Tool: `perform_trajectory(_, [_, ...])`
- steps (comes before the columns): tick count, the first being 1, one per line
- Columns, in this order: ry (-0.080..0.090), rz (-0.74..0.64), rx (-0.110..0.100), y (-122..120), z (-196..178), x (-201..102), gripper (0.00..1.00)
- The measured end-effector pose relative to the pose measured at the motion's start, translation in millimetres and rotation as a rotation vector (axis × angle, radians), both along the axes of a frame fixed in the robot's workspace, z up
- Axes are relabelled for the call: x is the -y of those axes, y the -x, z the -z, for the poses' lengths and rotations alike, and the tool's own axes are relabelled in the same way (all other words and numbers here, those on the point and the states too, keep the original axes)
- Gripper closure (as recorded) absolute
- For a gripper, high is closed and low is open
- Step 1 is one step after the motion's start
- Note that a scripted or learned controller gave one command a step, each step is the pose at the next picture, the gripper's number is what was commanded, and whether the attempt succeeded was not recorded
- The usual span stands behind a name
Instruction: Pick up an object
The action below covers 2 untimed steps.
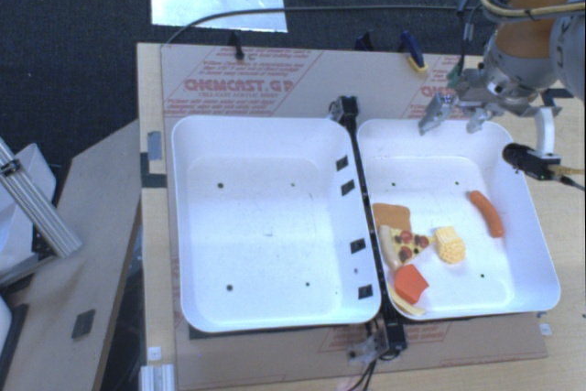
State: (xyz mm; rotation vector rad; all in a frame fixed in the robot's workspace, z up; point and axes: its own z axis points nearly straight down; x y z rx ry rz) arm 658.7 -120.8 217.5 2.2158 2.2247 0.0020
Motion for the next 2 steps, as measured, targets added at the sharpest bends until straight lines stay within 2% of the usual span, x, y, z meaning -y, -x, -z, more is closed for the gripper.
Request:
perform_trajectory(1, [-0.001,0.006,-0.009,77.1,39.3,15.1,0.0])
perform_trajectory(2, [-0.003,0.005,-0.01,143.6,101.9,14.7,0.0])
